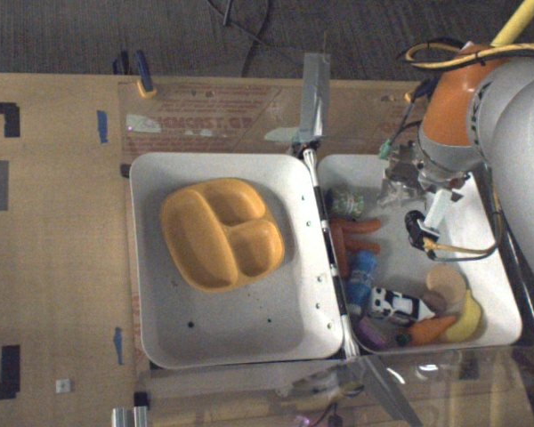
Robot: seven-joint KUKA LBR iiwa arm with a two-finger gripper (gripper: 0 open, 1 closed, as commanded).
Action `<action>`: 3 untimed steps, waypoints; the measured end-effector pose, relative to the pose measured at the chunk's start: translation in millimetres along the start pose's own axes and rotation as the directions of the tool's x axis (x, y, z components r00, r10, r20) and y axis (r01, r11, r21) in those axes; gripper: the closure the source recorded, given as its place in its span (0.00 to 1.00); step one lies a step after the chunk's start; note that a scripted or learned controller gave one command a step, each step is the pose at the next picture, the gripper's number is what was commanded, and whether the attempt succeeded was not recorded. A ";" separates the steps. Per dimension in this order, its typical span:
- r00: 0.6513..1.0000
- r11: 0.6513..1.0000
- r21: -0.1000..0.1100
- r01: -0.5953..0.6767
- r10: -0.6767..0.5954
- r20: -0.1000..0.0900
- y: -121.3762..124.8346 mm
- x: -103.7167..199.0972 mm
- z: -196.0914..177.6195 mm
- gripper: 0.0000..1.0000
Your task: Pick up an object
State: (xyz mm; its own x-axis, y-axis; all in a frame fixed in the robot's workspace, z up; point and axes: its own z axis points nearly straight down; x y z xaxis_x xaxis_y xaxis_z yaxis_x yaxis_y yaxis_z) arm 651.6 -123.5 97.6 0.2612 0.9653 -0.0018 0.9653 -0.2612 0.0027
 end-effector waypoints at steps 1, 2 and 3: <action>1.000 1.000 0.000 0.000 0.000 0.000 -0.1 0.3 0.2 0.00; 1.000 1.000 0.000 0.000 0.000 0.000 -0.1 0.3 0.2 0.00; 0.998 0.998 0.001 -0.069 0.069 -0.001 -8.7 -9.3 -27.5 0.00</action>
State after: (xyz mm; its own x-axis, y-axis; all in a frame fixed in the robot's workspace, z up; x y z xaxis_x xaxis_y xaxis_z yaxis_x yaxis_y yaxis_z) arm 640.7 -130.1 125.1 0.3268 0.9451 -0.0005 0.9451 -0.3268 0.0018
